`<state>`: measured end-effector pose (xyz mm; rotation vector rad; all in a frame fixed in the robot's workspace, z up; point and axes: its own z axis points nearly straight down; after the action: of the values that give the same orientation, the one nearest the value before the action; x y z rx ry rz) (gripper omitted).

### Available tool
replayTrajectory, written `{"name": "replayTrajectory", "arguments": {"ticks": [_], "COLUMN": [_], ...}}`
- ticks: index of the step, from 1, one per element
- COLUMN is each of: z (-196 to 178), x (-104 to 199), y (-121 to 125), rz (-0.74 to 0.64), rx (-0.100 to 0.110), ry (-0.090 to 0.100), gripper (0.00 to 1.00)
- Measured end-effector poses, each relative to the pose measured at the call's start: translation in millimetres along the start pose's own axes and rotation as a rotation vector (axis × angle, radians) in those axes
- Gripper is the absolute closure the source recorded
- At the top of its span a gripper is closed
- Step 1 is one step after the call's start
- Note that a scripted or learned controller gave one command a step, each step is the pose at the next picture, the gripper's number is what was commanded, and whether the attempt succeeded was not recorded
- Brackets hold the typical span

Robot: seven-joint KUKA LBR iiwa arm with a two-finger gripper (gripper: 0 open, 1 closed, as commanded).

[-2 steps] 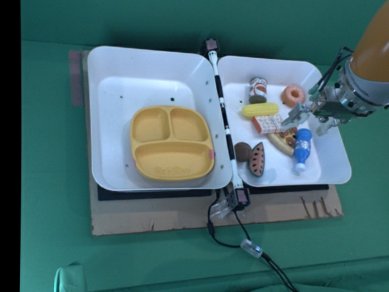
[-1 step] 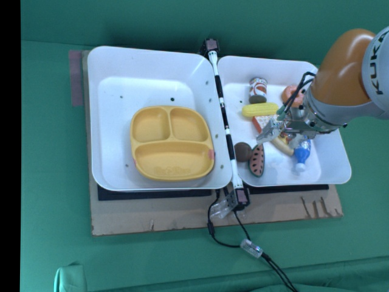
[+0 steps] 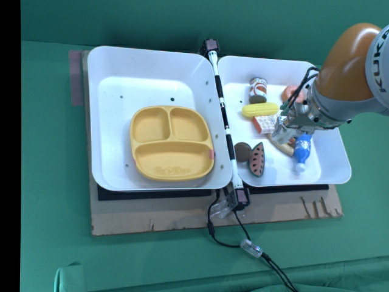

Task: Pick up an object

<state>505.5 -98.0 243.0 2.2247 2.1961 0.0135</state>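
Lying in R bin (image 3: 331, 163), toy food items, w/ pincer (image 3: 285, 130) lowered among them, nr the bin's middle; finger state can't tell, hidden under the wrist body.

Items, R bin:
- Red-white square block (image 3: 264, 124), poss. a cake slice, just L of pincer, touching or nearly so.
- Tan piece (image 3: 281, 146), bread-like, directly below pincer tip; contact unclear.
- Blue bottle w/ white cap (image 3: 301, 151), lying tilted, cap toward bin's near edge, just R of tan piece.
- Corn cob (image 3: 260, 109), yellow, lying crosswise above the block.
- Small can (image 3: 258, 87), red-white label, nr far edge, above corn.
- Orange-pink item (image 3: 289, 93), partly hidden behind arm cables; type can't tell.
- Brown round item (image 3: 242, 151), nr L wall, touching watermelon slice (image 3: 257, 159) beside it.

L bin (image 3: 106, 102): yellow divided plate (image 3: 172, 143), three compartments, set toward near R corner.

Betw. bins: thin black-white rod (image 3: 222, 108) w/ cable (image 3: 243, 239) trailing off toward the near edge.

Arm (image 3: 346, 72): grey, orange band, entering from R.

Support: both bins on cardboard sheet (image 3: 152, 218) over green-covered counter (image 3: 48, 163).
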Motion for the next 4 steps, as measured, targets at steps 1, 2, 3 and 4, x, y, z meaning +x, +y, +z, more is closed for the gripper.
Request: {"name": "replayTrajectory", "arguments": {"ticks": [1, 2, 3, 4], "z": [0, 52, 36, 36], "x": [0, -4, -7, -7], "y": [0, 49, 53, 53], "rz": [0.0, -0.006, 0.0, 0.0], "rx": [0.0, -0.012, -0.03, -0.03], "ry": [0.0, -0.005, -0.011, -0.011], "gripper": [0.0, 0.0, 1.0, 0.0]}}
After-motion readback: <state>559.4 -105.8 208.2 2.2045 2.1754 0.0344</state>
